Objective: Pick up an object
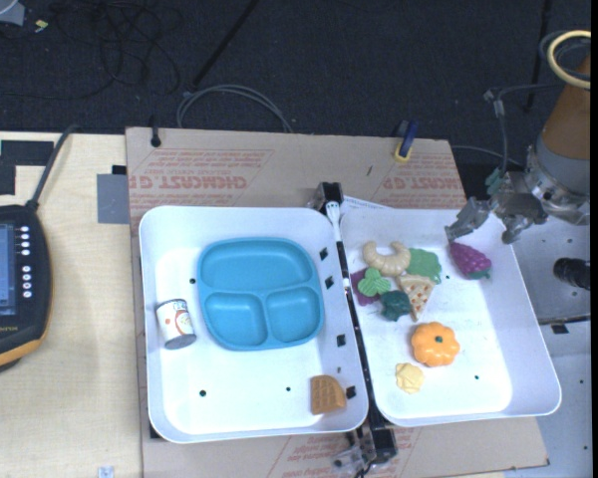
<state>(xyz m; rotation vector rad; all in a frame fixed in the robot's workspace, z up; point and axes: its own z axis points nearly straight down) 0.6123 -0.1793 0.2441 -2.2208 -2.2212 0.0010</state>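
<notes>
I see the gripper (pixel 490 225) spread wide above the right bin's (pixel 523 386) far edge. Nothing sits between its fingers; the purple toy (pixel 470 259) seems just below, untouched.

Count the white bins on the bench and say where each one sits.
2. The left bin holds a blue divided tray; the right bin lies beside it, touching along the middle, under the gripper.

My arm (pixel 568 127): grey, orange band above wrist. Both bins (pixel 169 386) white. Left bin: sectioned plate (pixel 259 293) sky blue; can (pixel 175 324) white with orange-red label; small wedge (pixel 327 394) tan-brown. Right bin (pixel 508 366): pumpkin (pixel 435 345) orange; grape bunch (pixel 469 259) purple; leafy pieces (pixel 375 283) green; curved piece (pixel 387 257) cream; shell (pixel 409 376) pale yellow.
</notes>
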